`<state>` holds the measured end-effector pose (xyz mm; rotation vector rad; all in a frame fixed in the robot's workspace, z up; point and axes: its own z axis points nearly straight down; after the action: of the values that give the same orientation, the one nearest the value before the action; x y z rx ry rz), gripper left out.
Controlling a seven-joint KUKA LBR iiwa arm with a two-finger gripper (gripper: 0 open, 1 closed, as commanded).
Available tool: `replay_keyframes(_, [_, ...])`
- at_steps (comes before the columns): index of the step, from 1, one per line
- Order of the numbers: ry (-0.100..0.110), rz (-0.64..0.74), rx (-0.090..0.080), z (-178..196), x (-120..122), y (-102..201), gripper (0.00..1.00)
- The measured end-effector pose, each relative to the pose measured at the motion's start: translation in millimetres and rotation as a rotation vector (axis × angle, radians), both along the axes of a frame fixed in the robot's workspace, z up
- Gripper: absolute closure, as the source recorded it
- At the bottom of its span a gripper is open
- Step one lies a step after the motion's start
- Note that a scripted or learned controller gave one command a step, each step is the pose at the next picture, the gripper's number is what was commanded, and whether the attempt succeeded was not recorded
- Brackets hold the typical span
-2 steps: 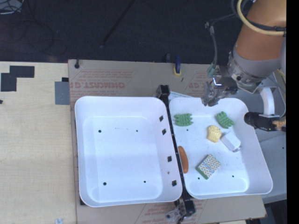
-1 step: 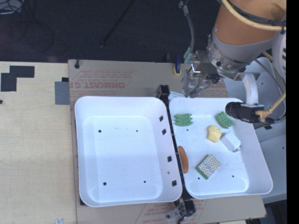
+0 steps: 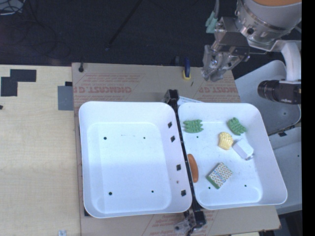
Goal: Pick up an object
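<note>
My gripper (image 3: 214,72) hangs above the back edge of the right bin (image 3: 268,132), well above its contents, with nothing visible between its fingers. In that bin lie two green ridged pieces (image 3: 193,126) (image 3: 236,126), a yellow knobbly piece (image 3: 225,140), a white block (image 3: 242,149), an orange sausage-shaped piece (image 3: 193,167) near the left wall, and a checkered green-edged sponge (image 3: 219,174).
The left bin (image 3: 123,112) sits beside the right one, joined by a black divider with clips (image 3: 178,146). Both rest on a cardboard sheet (image 3: 123,85). A small yellow and blue clamp (image 3: 187,72) stands at the cardboard's back edge.
</note>
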<state>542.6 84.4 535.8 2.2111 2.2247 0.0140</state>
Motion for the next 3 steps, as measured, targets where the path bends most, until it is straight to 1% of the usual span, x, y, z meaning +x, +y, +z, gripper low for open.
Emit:
replay_keyframes(1, [0.013, -0.002, -0.003, 0.5, -15.4, 46.7, 1.0])
replay_keyframes(2, [0.027, -0.01, -0.007, -138.7, -47.4, 6.9, 1.0])
replay_keyframes(3, [0.008, -0.002, -0.002, -87.5, -10.6, 77.5, 1.0])
